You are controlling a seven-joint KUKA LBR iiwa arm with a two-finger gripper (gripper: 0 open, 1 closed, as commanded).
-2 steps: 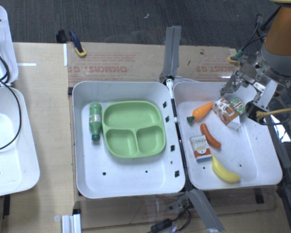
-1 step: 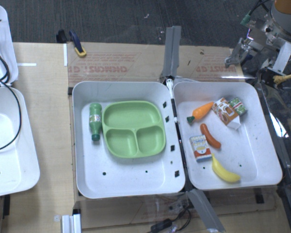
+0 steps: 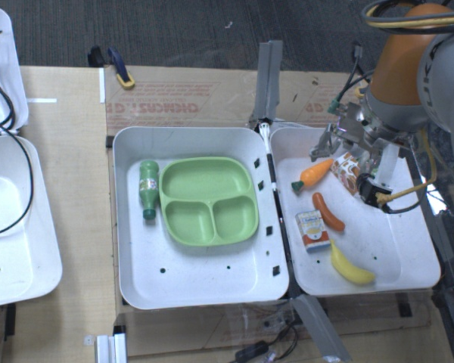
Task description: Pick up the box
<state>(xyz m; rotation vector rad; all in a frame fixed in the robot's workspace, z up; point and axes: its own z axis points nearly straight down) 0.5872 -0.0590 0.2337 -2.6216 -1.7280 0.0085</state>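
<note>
- While the arm sits over the right bin, the left bin (image 3: 129, 225) carries a green bottle (image 3: 148, 190) lying along its left side, cap end toward the near edge.
- Just right of the bottle, nearly touching: green divided tray (image 3: 209, 200), three compartments, flat on the bin floor.
- Grey divider post (image 3: 268, 82) stands at the far edge between both bins.
- Right bin (image 3: 408, 267) next. Carrot (image 3: 315, 173) lies at the far left part, green tip pointing left.
- Below the carrot: sausage (image 3: 328, 211), angled, just beside the small box (image 3: 312, 229), which lies flat near the bin's left wall. Nothing is gripping that box.
- Near edge: banana (image 3: 351, 268), just below and right of the box.
- Second printed carton (image 3: 346, 172), orange and white, lies tilted just right of the carrot, under the wrist hardware.
- Gripper (image 3: 365, 166) hangs low over the bin's far part, right by that carton. Claw opening: can't tell, cables and the wrist body block it. Can't confirm anything is held.
- Arm (image 3: 408, 59) with its orange band comes in from the upper right.
</note>
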